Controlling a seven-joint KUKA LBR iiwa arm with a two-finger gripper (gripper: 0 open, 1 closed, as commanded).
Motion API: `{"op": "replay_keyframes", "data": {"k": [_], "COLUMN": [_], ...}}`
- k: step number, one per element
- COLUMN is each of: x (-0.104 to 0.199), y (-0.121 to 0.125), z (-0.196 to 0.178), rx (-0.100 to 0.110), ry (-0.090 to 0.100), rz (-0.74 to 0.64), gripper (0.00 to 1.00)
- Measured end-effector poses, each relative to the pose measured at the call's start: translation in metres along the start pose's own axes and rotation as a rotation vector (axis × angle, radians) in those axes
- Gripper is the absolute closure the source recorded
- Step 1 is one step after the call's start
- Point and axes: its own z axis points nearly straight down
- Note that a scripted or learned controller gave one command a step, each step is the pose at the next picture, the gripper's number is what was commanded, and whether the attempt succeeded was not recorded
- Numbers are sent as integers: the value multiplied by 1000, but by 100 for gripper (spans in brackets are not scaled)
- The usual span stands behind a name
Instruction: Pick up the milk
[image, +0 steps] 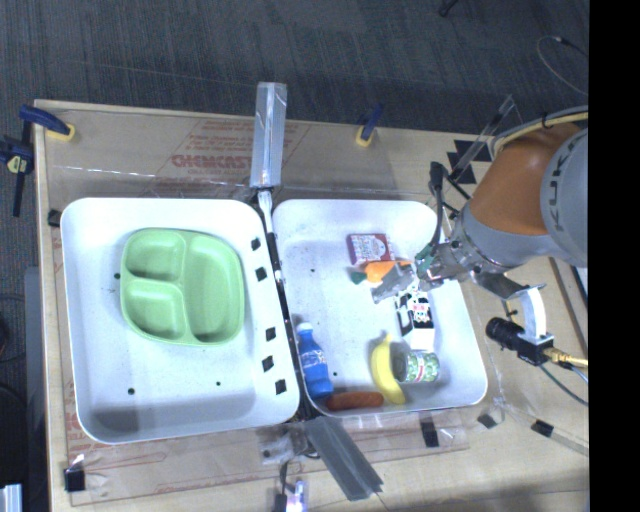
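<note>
Milk (417, 313) is lying in the right bin (320, 225), right of the frame's centre, a small black-and-white carton. We are hanging our gripper (397, 287) just above the carton's upper end; whether our fingers are apart or together we cannot tell. An orange piece (380, 269) and a maroon packet (368, 246) are sitting just up-left of the gripper. Below the milk, a can (420, 367) is touching a banana (383, 369). A blue bottle (313, 360) and a sausage (355, 400) are lying lower left. A green plate (183, 286) is sitting in the left bin (95, 400).
</note>
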Motion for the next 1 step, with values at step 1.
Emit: {"op": "replay_keyframes", "data": {"k": [1], "x": [2], "y": [-3], "z": [-15], "rx": [-1], "ry": [-1], "rz": [-60], "gripper": [0]}}
